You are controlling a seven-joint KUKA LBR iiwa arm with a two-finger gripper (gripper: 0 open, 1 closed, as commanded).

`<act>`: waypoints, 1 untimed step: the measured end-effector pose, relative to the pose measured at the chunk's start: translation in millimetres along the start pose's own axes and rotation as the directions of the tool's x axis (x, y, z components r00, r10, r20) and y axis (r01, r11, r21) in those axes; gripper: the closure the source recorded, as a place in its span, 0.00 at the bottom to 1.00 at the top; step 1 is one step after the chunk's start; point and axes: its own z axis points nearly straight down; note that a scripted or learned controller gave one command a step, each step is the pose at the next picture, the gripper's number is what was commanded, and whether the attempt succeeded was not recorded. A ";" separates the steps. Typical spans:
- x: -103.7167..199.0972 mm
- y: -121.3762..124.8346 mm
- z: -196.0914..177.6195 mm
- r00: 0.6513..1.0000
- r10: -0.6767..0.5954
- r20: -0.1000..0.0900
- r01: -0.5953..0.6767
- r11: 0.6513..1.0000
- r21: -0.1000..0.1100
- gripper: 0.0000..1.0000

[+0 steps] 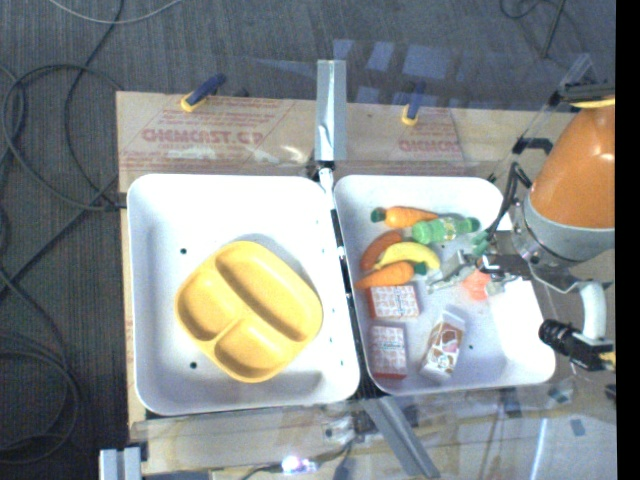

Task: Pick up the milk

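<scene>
The gripper point(462, 266) is seen low in the right bin point(520, 338), its metal fingers point(447, 270) pointed toward the left, but whether they are spread or closed cannot be told from this slant. Nothing is seen held between them. Just beside the fingertips, a small red-orange piece point(477, 284) is lying on the bin floor, and the green bottle point(443, 230) is placed right above the gripper. Further left, the yellow banana point(408, 255) is tucked under a carrot point(411, 215), and a second carrot point(385, 276) is laid below the banana.

The milk point(443, 347), a small carton with a slanted top, is found lower in the same bin, below the gripper and apart from it, untouched. Beside it to the left, two red-printed boxes point(390, 328) are stacked one above the other along the bin's left wall.

Moving outward, the grey wrist and the orange band point(582, 163) are seen at the right edge. In the left bin point(160, 218), a yellow divided plate point(250, 310) is set near the middle. Both bins are carried on a bench point(230, 133) with clamps point(203, 91) at its far edge.
</scene>
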 end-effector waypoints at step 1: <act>-39.5 -1.3 144.7 0.982 -0.190 0.004 0.190 0.982 -0.008 0.00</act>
